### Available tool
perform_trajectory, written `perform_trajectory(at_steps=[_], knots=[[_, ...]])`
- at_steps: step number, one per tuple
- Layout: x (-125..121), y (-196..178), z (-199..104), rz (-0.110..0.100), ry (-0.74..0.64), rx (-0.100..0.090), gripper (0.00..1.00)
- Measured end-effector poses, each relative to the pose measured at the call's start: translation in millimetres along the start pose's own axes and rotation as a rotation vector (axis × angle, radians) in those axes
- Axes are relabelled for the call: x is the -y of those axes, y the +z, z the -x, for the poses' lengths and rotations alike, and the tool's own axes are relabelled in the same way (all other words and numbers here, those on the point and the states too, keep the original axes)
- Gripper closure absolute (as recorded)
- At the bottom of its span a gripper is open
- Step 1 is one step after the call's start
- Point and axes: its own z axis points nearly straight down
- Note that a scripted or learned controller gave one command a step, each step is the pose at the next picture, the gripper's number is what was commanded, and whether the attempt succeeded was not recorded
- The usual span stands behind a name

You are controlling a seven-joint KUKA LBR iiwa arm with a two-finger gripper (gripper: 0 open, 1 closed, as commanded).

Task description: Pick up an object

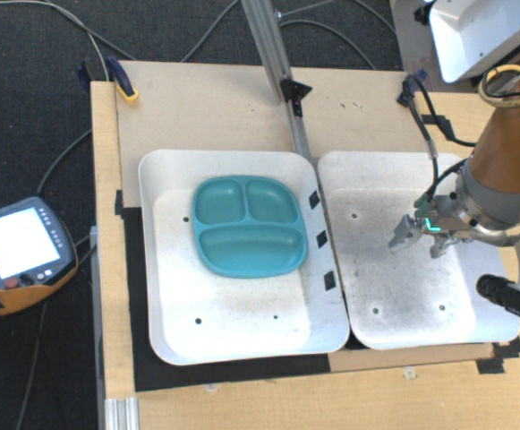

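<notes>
Camera view: you have the teal divided plate (247, 226) lying flat in the left bin (166, 325), in its upper middle part, three compartments up (two small ones toward the far edge, one long one toward the near edge). The gripper (419, 237) hangs over the right bin (376, 325), toward that bin's right-hand middle, so the plate sits well apart from the fingers, to their left and across the seam where the two bins meet. The fingers (401, 236) stand spread apart with a gap between the tips, and nothing lies between them; under them you see bare speckled bin floor. A small green light glows on the gripper body just above the tips. The arm's orange band (508, 141) and grey wrist fill the right side of the bench (206, 115). Between gripper and plate lie the raised bin rims and some black tape tabs (320, 238) along the seam. A slanted metal pole (268, 34) crosses the far bench, ending near the top of the seam. Off the bench to the left, a handheld pendant (18, 253) with a lit screen rests on the dark floor.
</notes>
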Motion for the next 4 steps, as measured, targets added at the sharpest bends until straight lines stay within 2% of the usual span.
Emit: perform_trajectory(at_steps=[1,3,4], knots=[[0,-1,0,0.002,0.0,0.0,0.0],[4,99,-11,-0.005,0.0,-0.001,0.0],[3,136,-11,0.004,0.001,-0.001,0.0]])
